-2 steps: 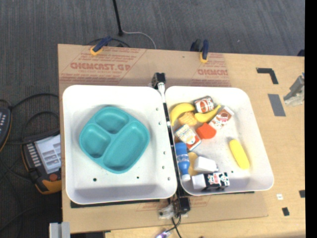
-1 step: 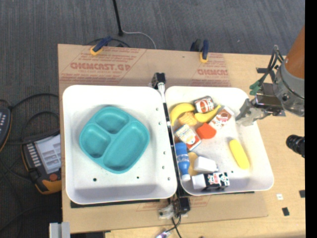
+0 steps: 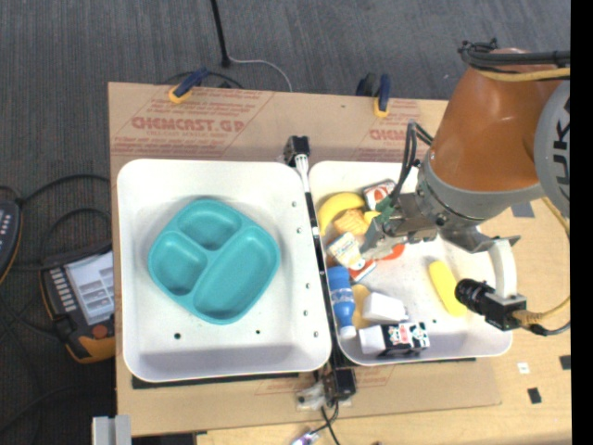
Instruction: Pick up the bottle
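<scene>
The bottle [image 3: 342, 297] is small and clear with a blue cap. It lies along the left wall of the right bin [image 3: 482, 346], cap end pointing towards the back. My gripper [image 3: 378, 237] hangs over the bin's middle, just right of and behind the bottle, low among the clutter. The wide orange and grey arm [image 3: 491, 128] above it hides much of the bin's back right. Nothing can be made out in the gripper's hold.
The right bin also holds yellow toy food [image 3: 339, 211], a red and white packet [image 3: 377, 194], a yellow piece [image 3: 445, 286], a white box [image 3: 384, 306] and a black and white box [image 3: 404, 338]. A teal divided plate [image 3: 215, 258] lies in the left bin [image 3: 139, 341].
</scene>
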`<action>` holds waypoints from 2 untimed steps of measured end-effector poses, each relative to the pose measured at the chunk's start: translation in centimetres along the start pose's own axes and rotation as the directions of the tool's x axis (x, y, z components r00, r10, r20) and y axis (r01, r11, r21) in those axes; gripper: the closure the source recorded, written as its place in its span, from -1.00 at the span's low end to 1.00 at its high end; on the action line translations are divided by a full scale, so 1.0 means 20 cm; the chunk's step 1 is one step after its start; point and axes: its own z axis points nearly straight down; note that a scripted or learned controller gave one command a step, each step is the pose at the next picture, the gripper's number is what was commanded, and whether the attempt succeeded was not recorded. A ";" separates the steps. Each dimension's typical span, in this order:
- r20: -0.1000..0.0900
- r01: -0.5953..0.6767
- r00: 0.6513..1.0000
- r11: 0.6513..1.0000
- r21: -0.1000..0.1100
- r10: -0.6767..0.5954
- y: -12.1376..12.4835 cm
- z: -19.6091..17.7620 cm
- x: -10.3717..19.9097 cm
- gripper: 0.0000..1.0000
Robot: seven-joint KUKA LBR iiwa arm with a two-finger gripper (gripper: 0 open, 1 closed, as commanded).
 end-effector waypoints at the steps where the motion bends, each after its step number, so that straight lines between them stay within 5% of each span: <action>1: 0.000 -0.001 1.000 1.000 0.000 0.001 0.00 0.00 0.00 -1.00; 2: -0.001 0.077 0.997 0.997 0.003 -0.077 0.00 0.59 0.02 -1.00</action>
